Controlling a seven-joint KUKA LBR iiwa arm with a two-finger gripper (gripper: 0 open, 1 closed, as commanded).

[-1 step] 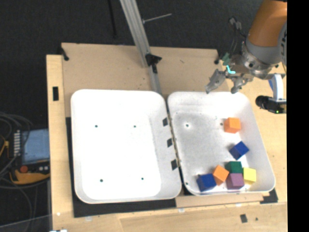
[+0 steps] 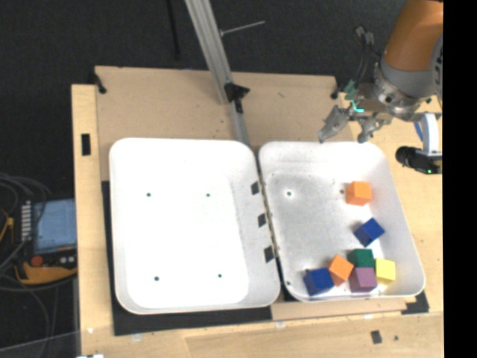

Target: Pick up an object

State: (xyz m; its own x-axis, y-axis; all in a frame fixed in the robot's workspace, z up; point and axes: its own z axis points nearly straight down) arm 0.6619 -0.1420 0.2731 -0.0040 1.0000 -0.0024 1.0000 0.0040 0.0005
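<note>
The claw [image 2: 345,131] is hanging spread and empty just beyond the right bin's [image 2: 298,222] far rim, while the nearest orange cube [image 2: 358,192] is sitting inside that bin.

Hidden and cut off, for you to note

Your arm [image 2: 414,36] is cut by the top and right edges. The green cube [image 2: 364,257] sits half behind the purple cube [image 2: 363,278]. The grey box [image 2: 46,226] at far left is too blurred to read.
</note>
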